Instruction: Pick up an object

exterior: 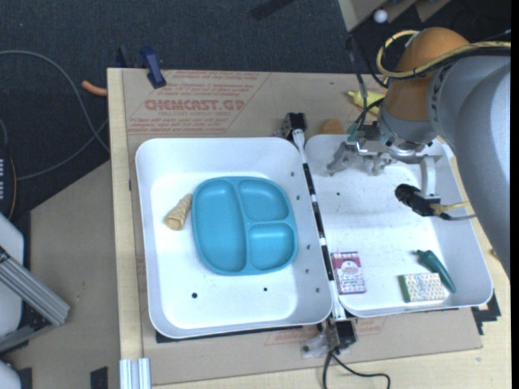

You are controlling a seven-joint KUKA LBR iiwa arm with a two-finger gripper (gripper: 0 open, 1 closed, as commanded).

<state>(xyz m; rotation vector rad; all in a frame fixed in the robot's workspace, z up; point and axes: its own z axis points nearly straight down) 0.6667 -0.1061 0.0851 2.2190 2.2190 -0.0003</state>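
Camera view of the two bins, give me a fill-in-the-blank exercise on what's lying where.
1. The blue plate lies in the bin on the view's ____.
2. That plate has ____ compartments.
3. The tan cone lies on the bin floor, just ____ of the plate in the view.
4. The gripper is over the other bin, on the view's ____.
Missing words: left; three; left; right.

I count two white bins, left bin [156, 241] and right bin [377, 221]. In them I see one blue plate [243, 224], one tan cone [178, 211], one small card [349, 272], one patterned pad [422, 287] and one green tool [435, 267], five things in all
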